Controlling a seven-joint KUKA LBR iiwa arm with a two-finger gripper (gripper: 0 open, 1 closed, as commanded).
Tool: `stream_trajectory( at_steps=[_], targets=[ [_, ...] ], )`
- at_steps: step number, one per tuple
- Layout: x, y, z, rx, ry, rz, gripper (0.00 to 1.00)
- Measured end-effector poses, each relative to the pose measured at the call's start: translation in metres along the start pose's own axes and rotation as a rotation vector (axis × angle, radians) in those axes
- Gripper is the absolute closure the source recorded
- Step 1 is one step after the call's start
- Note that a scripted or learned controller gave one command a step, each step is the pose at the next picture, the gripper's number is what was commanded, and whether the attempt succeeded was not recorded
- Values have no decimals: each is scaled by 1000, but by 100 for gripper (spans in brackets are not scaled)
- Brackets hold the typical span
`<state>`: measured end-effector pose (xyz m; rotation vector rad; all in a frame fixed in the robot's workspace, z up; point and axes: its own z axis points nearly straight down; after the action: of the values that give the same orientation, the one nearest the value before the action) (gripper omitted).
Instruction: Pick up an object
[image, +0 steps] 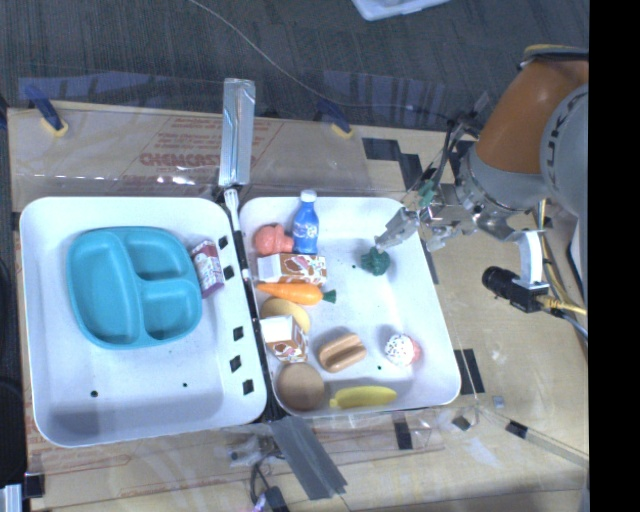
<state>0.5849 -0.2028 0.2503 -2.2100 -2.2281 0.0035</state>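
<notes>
Stock check, taken with the right bin (440, 350) as my landmark.

- Arm and gripper (392, 238): I see the gripper low over the bin's far right corner, its tip just above a small dark green object (376, 262), likely toy broccoli. The view is too small and slanted there; I cannot tell how the tool is set, nor whether it touches the green piece.
- Along the bin's left wall, far to near: pink lump (268, 240), blue bottle (306, 224), printed carton (292, 267), carrot (290, 293), a second small carton (286, 340), brown round (299, 385).
- Near half of the bin: hot dog (342, 351), spotted ball (400, 349), banana (363, 396) against the near wall.
- Left of the bin, in its twin (50, 400): teal divided tray (135, 283) and a small maroon packet (207, 268).

Progress, as I judge it: nothing is lifted. Every item rests on a bin floor. The approach to the green piece looks made; grasp and lift remain.
</notes>
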Motion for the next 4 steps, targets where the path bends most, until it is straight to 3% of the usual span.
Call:
stream_trajectory(
  at_steps=[1,2,3,4],
  targets=[
    [-5,49,137,5,3,-277,0],
    [-6,18,158,-2,0,-339,0],
    [-5,19,148,-2,-1,-343,100],
    [-8,70,157,-5,-3,-452,100]
  ],
)
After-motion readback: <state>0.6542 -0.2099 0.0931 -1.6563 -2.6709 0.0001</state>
